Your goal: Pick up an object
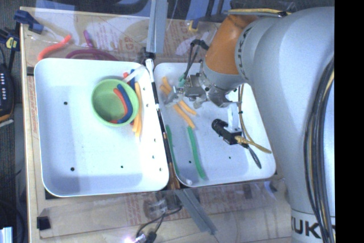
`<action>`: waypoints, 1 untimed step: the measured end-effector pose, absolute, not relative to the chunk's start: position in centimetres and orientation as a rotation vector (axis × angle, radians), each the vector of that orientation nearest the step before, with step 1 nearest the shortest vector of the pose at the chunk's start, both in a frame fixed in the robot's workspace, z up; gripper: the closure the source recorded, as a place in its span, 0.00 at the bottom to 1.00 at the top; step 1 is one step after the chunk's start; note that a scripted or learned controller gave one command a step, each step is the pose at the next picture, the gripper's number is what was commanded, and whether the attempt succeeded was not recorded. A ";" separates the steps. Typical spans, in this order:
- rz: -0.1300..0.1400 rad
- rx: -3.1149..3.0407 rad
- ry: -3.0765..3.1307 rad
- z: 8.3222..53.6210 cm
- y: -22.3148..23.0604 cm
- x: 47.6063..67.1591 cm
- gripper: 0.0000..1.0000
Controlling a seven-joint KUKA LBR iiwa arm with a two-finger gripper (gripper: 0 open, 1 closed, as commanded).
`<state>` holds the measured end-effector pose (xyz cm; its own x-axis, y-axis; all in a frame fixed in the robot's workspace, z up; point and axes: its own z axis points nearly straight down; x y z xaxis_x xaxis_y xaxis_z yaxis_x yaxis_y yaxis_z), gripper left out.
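A green bowl (107, 101) sits upright toward the far right corner of the left bin (74, 165). Blue and red curved strips (121, 95) lie inside it against its right side. An orange stick (137, 120) lies just beside the bowl, along the bin's right wall. In the right bin (227, 167), short orange sticks (183, 114) lie scattered near the far left corner. Two long green strips (197, 152) lie flat, running lengthwise toward the near edge on the left side.
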<state>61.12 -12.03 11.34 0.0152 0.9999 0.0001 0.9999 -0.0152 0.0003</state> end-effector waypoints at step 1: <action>0.005 2.235 2.205 12.3 -12.0 61.2 1.00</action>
